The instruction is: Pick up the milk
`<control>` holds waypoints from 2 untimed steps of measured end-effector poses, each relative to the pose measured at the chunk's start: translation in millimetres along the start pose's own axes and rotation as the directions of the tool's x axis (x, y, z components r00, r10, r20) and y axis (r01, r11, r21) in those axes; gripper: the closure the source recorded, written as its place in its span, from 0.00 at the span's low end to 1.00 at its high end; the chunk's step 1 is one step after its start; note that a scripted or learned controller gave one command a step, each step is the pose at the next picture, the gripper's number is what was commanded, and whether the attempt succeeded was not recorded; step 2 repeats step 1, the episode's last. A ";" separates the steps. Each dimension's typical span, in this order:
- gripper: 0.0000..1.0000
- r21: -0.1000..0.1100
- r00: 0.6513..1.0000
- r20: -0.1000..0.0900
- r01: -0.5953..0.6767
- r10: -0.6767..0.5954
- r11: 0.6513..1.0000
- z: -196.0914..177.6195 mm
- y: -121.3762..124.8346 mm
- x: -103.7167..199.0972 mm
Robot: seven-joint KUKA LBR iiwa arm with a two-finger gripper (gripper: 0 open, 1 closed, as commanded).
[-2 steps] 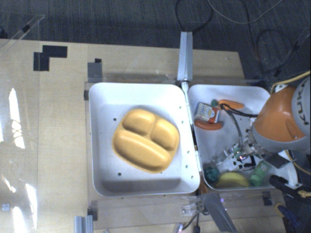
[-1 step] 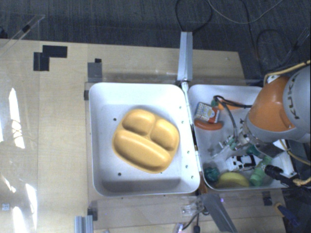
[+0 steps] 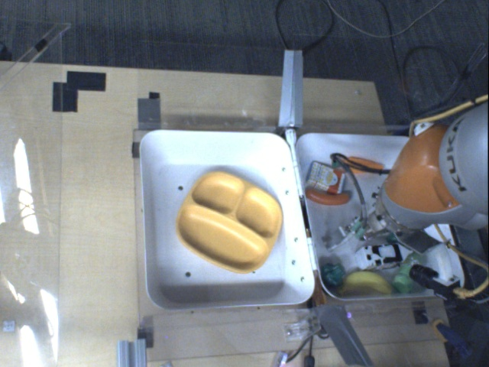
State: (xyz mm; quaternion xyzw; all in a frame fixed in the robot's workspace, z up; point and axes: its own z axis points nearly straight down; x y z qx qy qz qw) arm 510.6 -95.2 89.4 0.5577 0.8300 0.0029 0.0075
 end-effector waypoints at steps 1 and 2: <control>0.00 0.005 0.951 -0.006 -0.310 0.310 0.951 0.8 -7.5 -9.3; 0.00 0.005 0.951 -0.006 -0.310 0.310 0.951 0.8 -7.5 -9.3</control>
